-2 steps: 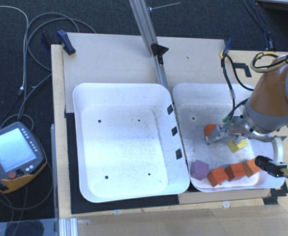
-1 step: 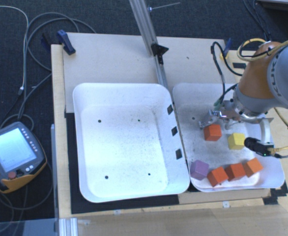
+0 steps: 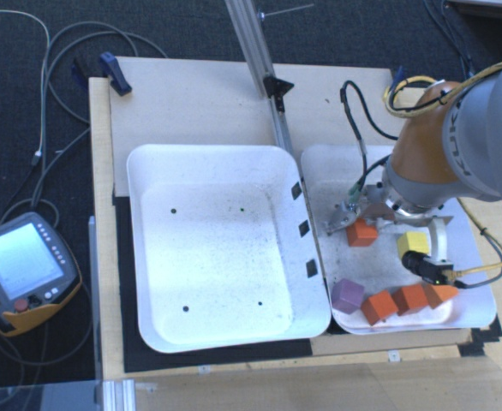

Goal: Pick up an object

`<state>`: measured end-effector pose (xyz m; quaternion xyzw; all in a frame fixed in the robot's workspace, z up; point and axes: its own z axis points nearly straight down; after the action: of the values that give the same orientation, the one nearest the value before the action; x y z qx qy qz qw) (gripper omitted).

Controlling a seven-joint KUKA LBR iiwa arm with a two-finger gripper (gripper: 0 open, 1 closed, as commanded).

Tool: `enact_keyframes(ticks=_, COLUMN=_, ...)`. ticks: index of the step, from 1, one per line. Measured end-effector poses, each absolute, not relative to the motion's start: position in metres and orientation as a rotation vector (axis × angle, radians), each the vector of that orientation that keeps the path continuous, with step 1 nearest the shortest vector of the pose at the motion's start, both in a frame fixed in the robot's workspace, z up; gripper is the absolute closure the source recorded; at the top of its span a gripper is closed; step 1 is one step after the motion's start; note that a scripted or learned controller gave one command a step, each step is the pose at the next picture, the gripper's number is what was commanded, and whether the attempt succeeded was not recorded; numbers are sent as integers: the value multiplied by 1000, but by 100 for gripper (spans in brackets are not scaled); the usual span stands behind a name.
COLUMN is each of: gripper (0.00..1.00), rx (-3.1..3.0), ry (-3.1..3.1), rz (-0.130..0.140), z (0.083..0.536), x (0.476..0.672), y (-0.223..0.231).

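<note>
While reaching in from three o'clock, hand (image 3: 360, 219) low in right bin (image 3: 319, 174), just above small orange block (image 3: 361, 234); finger spread: cannot tell, nor any contact. At five o'clock of hand, yellow block (image 3: 412, 242); along bin's six o'clock rim, purple block (image 3: 348, 295) beside orange blocks (image 3: 399, 302). At nine o'clock, left bin (image 3: 217, 247), roomy. Pale counter (image 3: 191, 101) beneath; dark carpet beyond.

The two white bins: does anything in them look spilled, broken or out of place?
Nothing looks broken or spilled. The blocks all sit in the right bin: a purple block and orange blocks crowd its near rim, one orange block lies by the gripper. The left bin shows dark speckles.
</note>
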<state>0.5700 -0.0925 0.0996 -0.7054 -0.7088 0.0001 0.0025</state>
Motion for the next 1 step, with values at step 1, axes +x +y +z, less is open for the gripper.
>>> enact_keyframes(ticks=1, gripper=100, rx=-2217, ry=-2221, rz=-2, z=110, x=571, y=-95)
